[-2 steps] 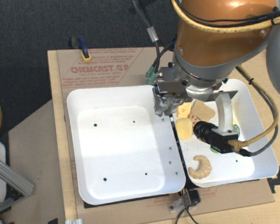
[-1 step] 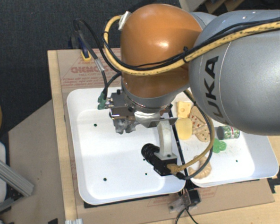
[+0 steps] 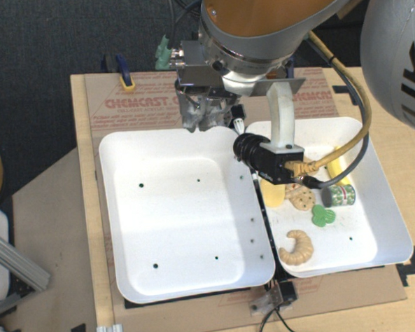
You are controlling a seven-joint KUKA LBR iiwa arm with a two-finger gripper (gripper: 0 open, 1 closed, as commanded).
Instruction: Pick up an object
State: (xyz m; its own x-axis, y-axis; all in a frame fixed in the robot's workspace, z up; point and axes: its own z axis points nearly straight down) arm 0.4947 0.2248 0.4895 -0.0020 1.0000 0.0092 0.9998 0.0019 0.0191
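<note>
Hovering over the left white plastic bin (image 3: 107, 155), the claw (image 3: 206, 118) could be apart or together, I cannot tell; the tan curved croissant toy (image 3: 297, 248) seems light and stiff, so pinch its middle.

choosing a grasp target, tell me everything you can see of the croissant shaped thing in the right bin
The croissant-shaped piece is tan, ridged in segments and curved into a C that opens to the view's left. It looks like moulded plastic and seems whole. It lies flat on the floor of the right bin, near its front left corner. Only the bin touches it; the green piece and round biscuit lie apart behind it.
</note>
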